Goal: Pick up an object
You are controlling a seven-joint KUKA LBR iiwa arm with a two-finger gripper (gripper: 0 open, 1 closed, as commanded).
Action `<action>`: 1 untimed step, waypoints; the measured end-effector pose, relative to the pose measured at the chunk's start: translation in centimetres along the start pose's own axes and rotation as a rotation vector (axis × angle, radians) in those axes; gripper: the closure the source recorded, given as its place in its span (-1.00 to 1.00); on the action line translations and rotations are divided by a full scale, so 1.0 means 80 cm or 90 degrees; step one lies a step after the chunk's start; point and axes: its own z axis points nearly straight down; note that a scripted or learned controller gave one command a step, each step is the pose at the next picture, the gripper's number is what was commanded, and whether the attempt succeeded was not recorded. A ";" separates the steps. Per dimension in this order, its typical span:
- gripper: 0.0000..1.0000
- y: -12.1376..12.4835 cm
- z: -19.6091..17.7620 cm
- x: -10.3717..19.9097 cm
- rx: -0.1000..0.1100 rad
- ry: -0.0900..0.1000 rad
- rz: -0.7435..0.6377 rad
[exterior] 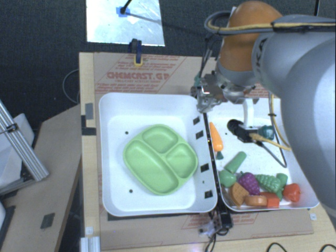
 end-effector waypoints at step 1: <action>1.00 0.006 0.001 0.006 0.000 -0.001 0.000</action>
